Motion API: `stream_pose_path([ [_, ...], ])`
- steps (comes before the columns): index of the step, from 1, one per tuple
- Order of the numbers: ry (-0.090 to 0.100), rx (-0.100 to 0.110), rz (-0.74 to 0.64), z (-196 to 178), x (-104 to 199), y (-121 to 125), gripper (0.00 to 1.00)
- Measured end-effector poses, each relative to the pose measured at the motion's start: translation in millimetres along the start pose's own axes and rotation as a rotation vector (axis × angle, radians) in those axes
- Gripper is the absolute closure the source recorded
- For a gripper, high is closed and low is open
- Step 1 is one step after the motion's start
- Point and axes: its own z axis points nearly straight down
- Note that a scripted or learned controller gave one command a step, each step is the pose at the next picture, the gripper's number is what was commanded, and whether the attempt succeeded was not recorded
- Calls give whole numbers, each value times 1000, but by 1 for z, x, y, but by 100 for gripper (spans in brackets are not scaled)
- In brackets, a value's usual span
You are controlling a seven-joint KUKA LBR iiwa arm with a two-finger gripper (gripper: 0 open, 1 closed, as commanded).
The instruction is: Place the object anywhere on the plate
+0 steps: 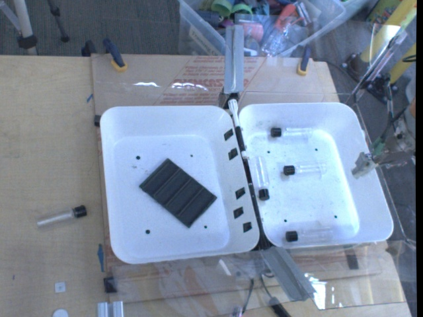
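A dark ribbed rectangular plate (178,192) lies flat and turned at an angle in the left bin (119,127). Several clear tubes with black caps lie in the right bin (344,121): one near the back (291,133), one in the middle (304,170), one by the divider (260,177), one at the front (309,235). My gripper (363,165) hangs at the right bin's right rim, small and partly cut off, apart from every tube. Nothing shows in it.
Another capped tube (61,216) lies on the wooden bench left of the bins. A clear tub of colourful items (264,8) stands behind the bins. Black clips (236,177) line the divider between the bins. Cables and gear (390,58) crowd the right side.
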Motion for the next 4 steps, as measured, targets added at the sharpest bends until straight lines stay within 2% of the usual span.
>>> stream_pose_path([
  [1, 1, 2, 306, 10, 58, 17, 100],
  [2, -2, -1, 690, 37, 130, 99, 100],
  [3, -2, -3, 380, 14, 213, 112, 100],
  [4, -2, -2, 421, -1, 273, 177, 100],
])
